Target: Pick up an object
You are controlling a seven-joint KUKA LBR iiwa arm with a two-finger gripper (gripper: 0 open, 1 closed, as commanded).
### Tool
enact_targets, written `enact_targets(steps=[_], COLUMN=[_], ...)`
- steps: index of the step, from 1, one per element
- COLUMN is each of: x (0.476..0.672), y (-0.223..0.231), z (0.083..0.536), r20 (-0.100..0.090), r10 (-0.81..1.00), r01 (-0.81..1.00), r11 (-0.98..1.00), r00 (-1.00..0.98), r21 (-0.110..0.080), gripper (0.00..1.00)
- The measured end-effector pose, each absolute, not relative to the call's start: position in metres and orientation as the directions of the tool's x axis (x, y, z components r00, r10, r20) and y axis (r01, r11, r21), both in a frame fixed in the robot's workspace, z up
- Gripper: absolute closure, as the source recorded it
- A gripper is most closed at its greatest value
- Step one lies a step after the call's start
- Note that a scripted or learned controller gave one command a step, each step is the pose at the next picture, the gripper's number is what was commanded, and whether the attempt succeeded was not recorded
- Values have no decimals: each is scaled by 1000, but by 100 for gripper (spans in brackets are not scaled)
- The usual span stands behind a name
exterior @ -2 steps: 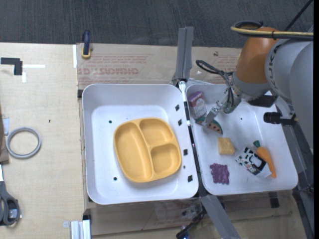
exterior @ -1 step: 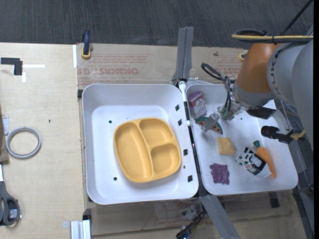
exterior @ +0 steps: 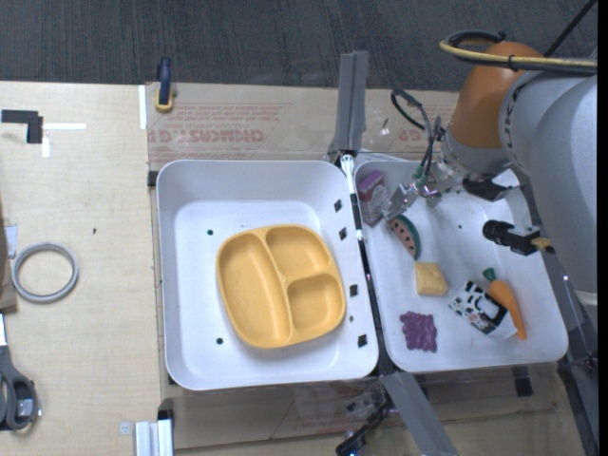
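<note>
A robotics lab; plywood bench (exterior: 76,188), two white bins (exterior: 180,283), tape roll (exterior: 43,272), grey carpet (exterior: 237,17).

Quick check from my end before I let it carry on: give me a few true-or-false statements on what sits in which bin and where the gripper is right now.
1. The yellow divided plate lies in the left bin. True.
2. The carrot lies in the left bin. False: it is in the right bin, near its right wall.
3. The gripper is over the right bin's upper left corner, close to the watermelon slice. True.
4. The purple grape bunch lies on the plate. False: it lies on the right bin's floor, near the front edge.
5. The yellow block lies between the watermelon slice and the grape bunch. True.
</note>
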State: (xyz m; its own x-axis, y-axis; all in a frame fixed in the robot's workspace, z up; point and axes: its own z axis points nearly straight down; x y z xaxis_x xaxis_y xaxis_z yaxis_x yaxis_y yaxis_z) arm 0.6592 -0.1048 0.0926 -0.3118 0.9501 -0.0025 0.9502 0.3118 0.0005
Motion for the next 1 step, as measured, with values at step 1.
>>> enact_targets(steps=[1], x=[605], y=[-103], z=[92], r20=[-2], r10=[983], r01=[983], r11=[181], r00=[-181], r21=[-1], gripper=[0])
